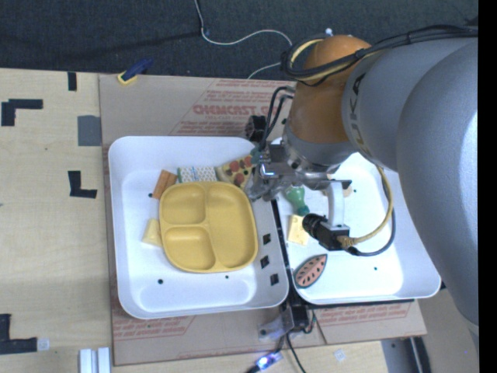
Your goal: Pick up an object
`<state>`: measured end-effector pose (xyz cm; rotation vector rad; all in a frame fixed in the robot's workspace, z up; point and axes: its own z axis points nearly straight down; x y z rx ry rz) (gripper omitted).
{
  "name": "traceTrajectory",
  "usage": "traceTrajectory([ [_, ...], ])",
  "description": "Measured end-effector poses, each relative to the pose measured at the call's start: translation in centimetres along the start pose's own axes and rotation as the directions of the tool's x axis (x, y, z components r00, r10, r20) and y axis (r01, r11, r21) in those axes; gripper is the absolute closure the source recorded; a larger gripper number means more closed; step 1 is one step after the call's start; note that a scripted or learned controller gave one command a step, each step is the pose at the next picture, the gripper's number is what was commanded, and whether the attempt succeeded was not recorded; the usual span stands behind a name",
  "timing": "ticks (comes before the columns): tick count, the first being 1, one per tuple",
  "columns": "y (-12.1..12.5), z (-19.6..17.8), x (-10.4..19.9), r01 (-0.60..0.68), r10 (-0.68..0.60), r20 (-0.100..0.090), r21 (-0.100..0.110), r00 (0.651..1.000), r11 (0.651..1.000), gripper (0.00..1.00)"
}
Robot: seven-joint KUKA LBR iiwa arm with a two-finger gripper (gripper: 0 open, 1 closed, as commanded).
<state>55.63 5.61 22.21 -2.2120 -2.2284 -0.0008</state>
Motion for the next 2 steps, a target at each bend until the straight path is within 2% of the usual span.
traceTrajectory([
  [2,0.4,-1.0,-1.6,-0.007,0.007,0.002,0.002,1.0,1.0,1.0],
])
